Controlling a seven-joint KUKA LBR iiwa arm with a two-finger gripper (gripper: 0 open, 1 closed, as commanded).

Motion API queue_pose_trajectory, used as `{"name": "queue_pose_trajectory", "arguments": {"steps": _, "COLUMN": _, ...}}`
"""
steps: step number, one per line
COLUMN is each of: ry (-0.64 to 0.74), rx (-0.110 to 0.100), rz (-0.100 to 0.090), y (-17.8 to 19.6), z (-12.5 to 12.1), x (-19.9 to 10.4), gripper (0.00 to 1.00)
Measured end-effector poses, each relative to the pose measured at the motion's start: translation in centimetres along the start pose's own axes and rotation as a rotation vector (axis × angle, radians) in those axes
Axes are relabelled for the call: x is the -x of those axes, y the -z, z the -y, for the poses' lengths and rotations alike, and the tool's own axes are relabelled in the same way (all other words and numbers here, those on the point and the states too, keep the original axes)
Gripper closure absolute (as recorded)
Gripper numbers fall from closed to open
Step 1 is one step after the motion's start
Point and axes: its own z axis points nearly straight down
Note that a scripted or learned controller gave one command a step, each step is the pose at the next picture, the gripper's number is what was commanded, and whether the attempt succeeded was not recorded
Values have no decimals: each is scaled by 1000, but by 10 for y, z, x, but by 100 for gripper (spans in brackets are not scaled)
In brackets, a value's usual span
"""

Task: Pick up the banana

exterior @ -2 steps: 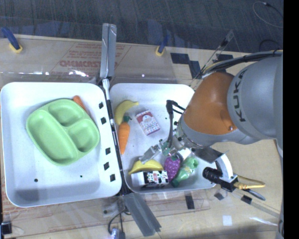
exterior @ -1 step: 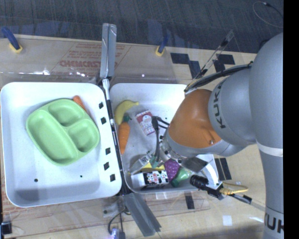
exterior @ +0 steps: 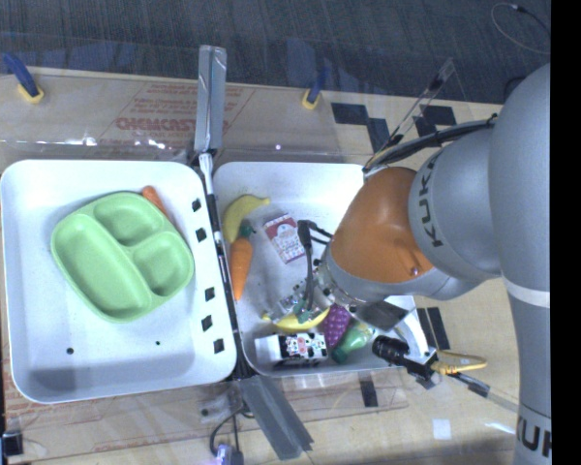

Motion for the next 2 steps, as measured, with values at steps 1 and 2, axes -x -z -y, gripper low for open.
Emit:
{"name": "queue_pose_trajectory", "arguments": {"steps": 1, "ry": 0, "rx": 0, "rz": 0, "y": 0, "z": 0, "x": 0, "gripper": 0}}
{"name": "queue_pose_trajectory", "arguments": {"steps": 2, "ry": -185, "rx": -4, "rz": 3, "y": -13, "z": 15, "x": 22, "gripper": 0}}
